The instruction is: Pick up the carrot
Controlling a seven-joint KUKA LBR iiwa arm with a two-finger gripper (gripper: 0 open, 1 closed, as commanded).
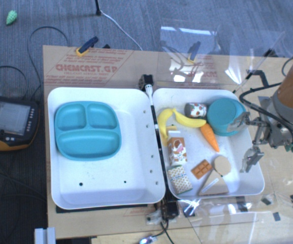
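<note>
The orange carrot (210,137) lies in the right bin (237,189), pointing down and to the right, just below the teal cup (225,116). To its left is the banana (179,119). My gripper (254,146) hovers over the bin's right edge, to the right of the carrot and apart from it. Its fingers stand open with nothing between them.
The right bin also holds a small round can (195,109), a carton (176,150), a brown waffle piece (200,169), a tan round disc (221,164) and a packet (179,179). A teal divided plate (87,129) sits in the left bin (105,192).
</note>
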